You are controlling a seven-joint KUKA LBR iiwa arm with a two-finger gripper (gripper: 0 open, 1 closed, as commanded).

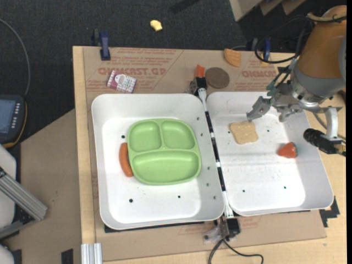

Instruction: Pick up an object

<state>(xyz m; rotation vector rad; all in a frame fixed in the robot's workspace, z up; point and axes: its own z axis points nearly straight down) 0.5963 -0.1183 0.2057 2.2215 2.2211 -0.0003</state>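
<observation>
Tool (273, 106): fingers spread apart, holding nothing, above the right bin (264, 197).
Tan bread slice (243, 132): flat in right bin, just below the tool.
Red piece (287, 150): right bin, apart.
Tabletop (165, 59) writing: partly legible red print.

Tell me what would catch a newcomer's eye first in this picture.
The bright green divided plate fills the middle of the left bin, with an orange sausage-like piece against its left edge. In the right bin, the claw hangs above a tan slice, with a small red piece to the right.
</observation>
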